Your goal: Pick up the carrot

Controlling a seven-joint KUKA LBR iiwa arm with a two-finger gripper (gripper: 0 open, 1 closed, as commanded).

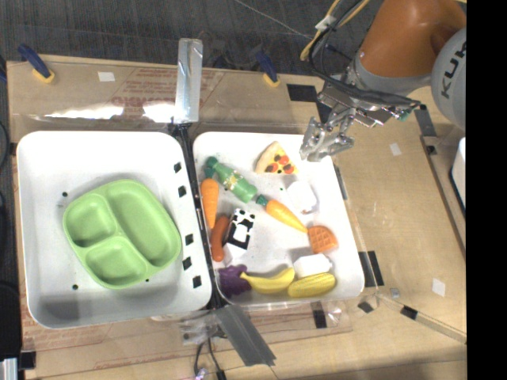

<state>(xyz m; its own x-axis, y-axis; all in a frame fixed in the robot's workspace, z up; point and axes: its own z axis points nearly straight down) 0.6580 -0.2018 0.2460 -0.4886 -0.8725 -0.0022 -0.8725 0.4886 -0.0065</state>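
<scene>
Against the right bin's [348, 236] left wall: carrot [209, 198], likely light, stiff, slick plastic.
Grip mid-body; claw [325, 142] hangs over the far rim, whether spread or pressed together I cannot tell.

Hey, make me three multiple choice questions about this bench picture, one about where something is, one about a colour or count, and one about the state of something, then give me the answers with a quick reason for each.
1. Where does the green divided plate lie?
A. In the left bin
B. In the right bin
C. On the bench outside both bins

2. What colour is the banana?
A. Purple
B. Yellow
C. Orange

3. Where is the gripper relative to the carrot by the right bin's left wall?
A. Closed on it
B. Touching its tip
C. Apart from it, over the right bin's far right corner

Answers:
1. A: the plate rests on the floor of the left bin.
2. B: the banana is yellow, beside a purple toy at the right bin's near edge.
3. C: the gripper hangs near the pizza slice, with other toys between it and that carrot.
</scene>
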